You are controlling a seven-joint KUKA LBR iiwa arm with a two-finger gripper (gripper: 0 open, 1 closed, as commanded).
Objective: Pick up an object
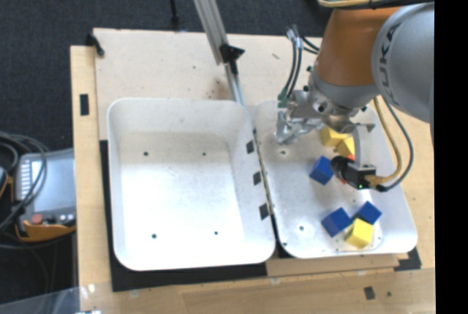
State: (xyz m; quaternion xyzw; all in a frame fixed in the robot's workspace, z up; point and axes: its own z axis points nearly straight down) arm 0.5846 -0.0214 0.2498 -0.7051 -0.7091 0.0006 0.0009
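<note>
My gripper (290,129) hangs over the upper left part of the right bin (300,232), its metal fingers pointing down with nothing visible between them. A yellow block (335,137) lies just right of it, partly under the wrist. A blue block (321,171) sits a little lower in the bin's middle. Near the bin's front right corner lie two more blue blocks (336,222) (369,213) and a yellow block (360,233) close together.
The left bin (175,181) lies beside the right one, sharing a middle rim. A slanted aluminium bar (208,12) rises from the bench behind the bins. Black cables and a connector (355,173) hang off the wrist over the right bin.
</note>
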